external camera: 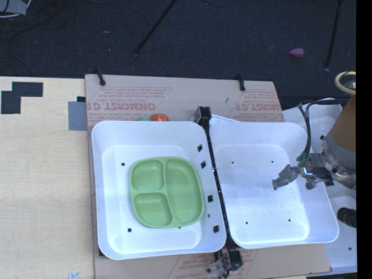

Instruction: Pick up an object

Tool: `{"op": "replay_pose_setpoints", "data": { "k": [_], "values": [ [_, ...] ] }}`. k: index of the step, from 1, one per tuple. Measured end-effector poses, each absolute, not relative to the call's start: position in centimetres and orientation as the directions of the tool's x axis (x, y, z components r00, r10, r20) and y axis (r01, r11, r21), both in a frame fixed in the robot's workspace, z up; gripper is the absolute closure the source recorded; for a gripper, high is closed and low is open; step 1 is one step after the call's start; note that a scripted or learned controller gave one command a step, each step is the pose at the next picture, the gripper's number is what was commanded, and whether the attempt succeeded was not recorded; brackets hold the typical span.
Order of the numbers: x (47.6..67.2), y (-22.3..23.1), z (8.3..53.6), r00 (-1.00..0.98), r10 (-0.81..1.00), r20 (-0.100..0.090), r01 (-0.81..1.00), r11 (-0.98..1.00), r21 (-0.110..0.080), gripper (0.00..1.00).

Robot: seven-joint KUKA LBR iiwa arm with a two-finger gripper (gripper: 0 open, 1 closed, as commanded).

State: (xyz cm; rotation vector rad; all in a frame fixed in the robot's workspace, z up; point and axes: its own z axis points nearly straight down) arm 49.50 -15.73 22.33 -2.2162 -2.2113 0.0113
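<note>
A green divided plate (pixel 167 192) lies flat in the middle of the left white bin (pixel 110 150). My gripper (pixel 298 179) hangs over the right side of the right white bin (pixel 256 231), far from the plate. It is open, with nothing between its fingers (pixel 283 179). The grey arm with its orange band (pixel 349 127) comes in from the right edge.
A small red-orange object (pixel 159 118) and a bit of green (pixel 141 119) peek out behind the left bin's back wall, on the cardboard sheet (pixel 174 97). A black divider with clips (pixel 212 185) runs between the bins. Cables (pixel 308 115) loop by the arm.
</note>
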Motion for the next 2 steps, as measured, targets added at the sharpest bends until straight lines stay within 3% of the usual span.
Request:
{"op": "replay_pose_setpoints", "data": {
  "k": [1, 2],
  "values": [
    [49.7, -15.8, 22.9, 0.000, 1.000, 0.000, 1.000, 0.000, -0.002, 0.00],
    [48.9, -15.8, 18.2, 0.001, 1.000, 0.003, 1.000, -0.001, -0.008, 0.00]
  ]
}}
